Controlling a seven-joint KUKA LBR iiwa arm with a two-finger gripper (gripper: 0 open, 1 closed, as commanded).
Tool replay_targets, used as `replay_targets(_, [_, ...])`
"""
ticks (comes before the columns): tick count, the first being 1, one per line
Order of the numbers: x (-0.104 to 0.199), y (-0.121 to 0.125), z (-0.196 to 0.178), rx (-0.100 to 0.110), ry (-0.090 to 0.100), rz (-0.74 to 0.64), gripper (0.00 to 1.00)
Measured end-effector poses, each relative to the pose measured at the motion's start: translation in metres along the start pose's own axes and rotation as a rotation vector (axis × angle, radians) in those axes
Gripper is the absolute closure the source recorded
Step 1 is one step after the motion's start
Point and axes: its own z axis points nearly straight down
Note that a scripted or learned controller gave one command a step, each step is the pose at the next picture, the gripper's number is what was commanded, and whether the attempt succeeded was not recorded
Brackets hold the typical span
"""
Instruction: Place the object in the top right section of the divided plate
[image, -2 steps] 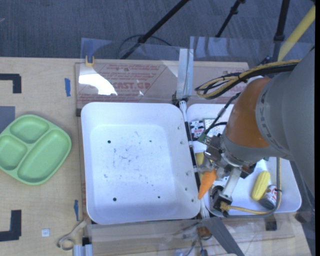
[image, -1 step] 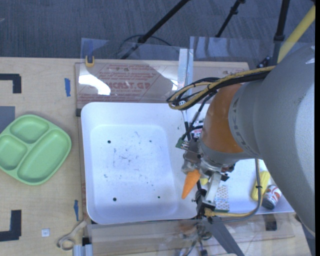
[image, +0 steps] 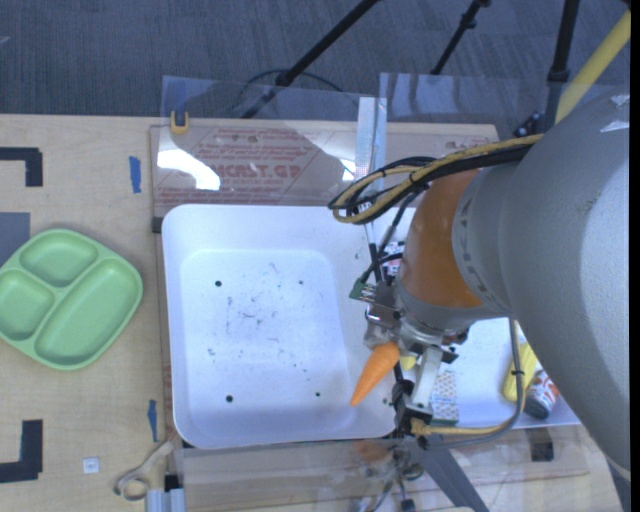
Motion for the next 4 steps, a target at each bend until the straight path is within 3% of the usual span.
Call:
replay_targets(1, [0.053, -0.027, -0.041, 0.038, 0.016, 0.329, 1.0])
replay_targets(2, [0.116, -0.037, 0.013, 0.026, 0.036, 0.145, 1.0])
replay_targets(3, [0.112, -0.04, 0.02, 0.036, 0.02, 0.147, 0.0])
replay_targets(4, [0.112, -0.04, 0.011, 0.038, 0.019, 0.146, 1.0])
